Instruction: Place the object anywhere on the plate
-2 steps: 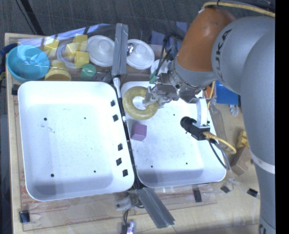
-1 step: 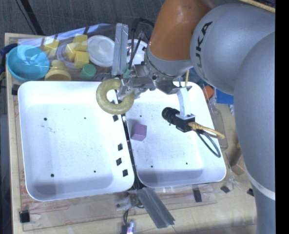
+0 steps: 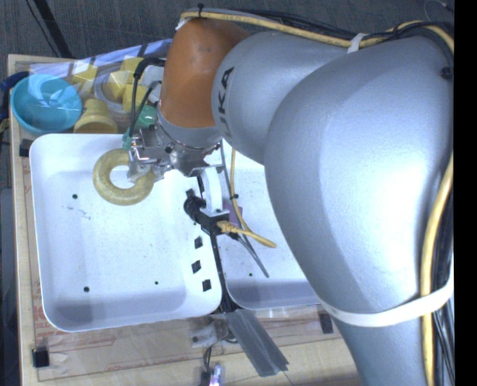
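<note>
While the grey arm (image 3: 335, 143) spans the right bin (image 3: 262, 292), its tool (image 3: 141, 158) sits over one yellowish ring (image 3: 124, 179) lying in the left bin's (image 3: 101, 264) upper part. Whether the tool grips the ring cannot be told. One blue bowl (image 3: 45, 103) stands on the desk beyond the bins.

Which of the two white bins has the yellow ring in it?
The left bin. The yellow ring lies near its top edge, right under the gripper; the right bin is mostly hidden beneath the arm.
</note>
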`<state>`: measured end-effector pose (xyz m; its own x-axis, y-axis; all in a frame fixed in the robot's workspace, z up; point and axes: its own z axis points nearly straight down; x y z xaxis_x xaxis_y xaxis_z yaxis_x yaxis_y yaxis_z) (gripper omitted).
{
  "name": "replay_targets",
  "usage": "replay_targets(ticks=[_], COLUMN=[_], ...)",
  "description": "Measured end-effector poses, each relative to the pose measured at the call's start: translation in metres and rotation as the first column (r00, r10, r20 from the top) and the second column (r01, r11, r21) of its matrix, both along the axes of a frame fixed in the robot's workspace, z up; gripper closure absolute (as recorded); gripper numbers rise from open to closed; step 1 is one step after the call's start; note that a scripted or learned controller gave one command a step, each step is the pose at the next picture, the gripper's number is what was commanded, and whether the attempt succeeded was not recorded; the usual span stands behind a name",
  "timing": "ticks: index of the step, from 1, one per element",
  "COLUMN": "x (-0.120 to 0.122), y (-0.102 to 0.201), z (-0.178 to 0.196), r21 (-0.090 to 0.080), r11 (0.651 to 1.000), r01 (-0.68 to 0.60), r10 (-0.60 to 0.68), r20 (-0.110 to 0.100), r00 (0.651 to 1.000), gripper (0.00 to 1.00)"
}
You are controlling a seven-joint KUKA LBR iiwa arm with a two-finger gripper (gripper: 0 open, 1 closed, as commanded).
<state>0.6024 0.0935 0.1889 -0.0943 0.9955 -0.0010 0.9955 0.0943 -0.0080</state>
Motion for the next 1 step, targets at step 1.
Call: replay_targets(ticks=[1], x=[0.0536], y=[-0.0719], z=[0.0018], r21=[0.0], r11=[0.997], r01=[0.076], r10=[-0.076], r20=[0.004], r00=[0.997], gripper=[1.0])
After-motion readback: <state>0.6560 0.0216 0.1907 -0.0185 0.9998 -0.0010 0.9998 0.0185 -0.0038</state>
